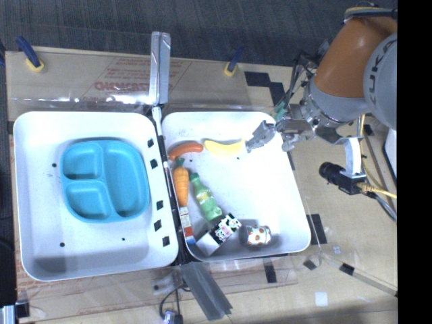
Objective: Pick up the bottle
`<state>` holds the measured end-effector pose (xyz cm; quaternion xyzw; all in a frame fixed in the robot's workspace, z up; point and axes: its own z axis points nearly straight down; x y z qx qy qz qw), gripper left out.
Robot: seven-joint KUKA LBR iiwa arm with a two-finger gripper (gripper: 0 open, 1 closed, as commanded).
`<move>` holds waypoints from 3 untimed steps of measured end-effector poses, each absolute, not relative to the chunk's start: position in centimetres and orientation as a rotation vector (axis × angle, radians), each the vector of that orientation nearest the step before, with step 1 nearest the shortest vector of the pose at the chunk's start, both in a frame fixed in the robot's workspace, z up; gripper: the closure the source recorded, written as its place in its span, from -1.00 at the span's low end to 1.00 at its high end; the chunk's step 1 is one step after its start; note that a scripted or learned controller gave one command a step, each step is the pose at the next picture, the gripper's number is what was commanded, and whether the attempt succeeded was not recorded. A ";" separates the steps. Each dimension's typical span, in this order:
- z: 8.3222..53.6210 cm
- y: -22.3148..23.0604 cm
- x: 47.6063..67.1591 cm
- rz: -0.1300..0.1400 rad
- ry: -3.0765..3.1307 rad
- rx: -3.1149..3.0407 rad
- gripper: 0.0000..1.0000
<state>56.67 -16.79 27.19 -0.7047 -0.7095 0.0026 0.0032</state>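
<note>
Even, bright overhead light; white bins (88,255) nearly washed out. Soft shadow in left bin's lower corner. Slight overall softness, arm (358,52) mildly blurred.

The bottle (204,196) is green with a white cap, lying on its side at a slant, well apart from the gripper (260,138), down and left of its jaws.

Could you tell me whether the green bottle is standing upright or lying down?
Lying down: the green bottle rests lengthwise on the right bin's floor, beside the carrot.
</note>
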 end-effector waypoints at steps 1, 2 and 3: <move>12.5 -15.2 51.3 0.006 -2.233 -2.201 -1.00; 10.4 -11.1 53.8 0.006 -2.439 -2.014 -1.00; 10.4 -10.5 51.4 -0.027 -2.335 -2.151 -1.00</move>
